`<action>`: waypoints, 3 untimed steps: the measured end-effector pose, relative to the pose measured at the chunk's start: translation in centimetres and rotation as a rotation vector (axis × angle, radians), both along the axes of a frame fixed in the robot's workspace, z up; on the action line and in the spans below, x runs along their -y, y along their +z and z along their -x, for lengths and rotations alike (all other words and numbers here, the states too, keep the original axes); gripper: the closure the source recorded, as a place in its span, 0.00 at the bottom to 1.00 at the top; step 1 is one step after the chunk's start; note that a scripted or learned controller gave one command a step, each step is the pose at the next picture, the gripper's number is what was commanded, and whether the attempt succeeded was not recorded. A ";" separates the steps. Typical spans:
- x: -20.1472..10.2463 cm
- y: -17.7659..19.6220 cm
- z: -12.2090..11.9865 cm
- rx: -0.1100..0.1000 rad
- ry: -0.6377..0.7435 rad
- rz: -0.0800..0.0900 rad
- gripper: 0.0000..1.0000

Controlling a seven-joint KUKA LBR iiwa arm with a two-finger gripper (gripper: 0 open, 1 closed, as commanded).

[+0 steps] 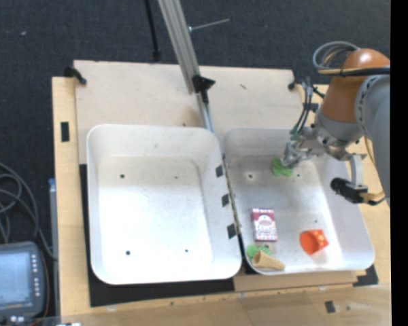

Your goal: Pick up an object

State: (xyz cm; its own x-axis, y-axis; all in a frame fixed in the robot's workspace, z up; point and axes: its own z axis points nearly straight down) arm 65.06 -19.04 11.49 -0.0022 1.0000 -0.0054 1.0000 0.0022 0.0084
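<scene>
KUKA arm at counter | end effector low in right bin, at a small green object near the far wall; finger state cannot be told | nothing visibly lifted; grasp and raise apparently left | red-white box, orange cup, cone lie untouched

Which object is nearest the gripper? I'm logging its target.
The green object, right at the gripper; the red box, orange cup and cone lie nearer the bin's front.

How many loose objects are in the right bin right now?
4: a green piece under the gripper, a red box mid-bin, an orange cup near the front, a cone at the front-left corner.
</scene>
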 end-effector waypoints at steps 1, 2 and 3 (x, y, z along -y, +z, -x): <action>0.0 4.5 -0.5 -0.002 0.005 -0.004 1.00; 0.0 10.8 -1.4 0.001 0.002 -0.003 1.00; 0.2 9.6 -1.4 -0.009 0.003 -0.002 1.00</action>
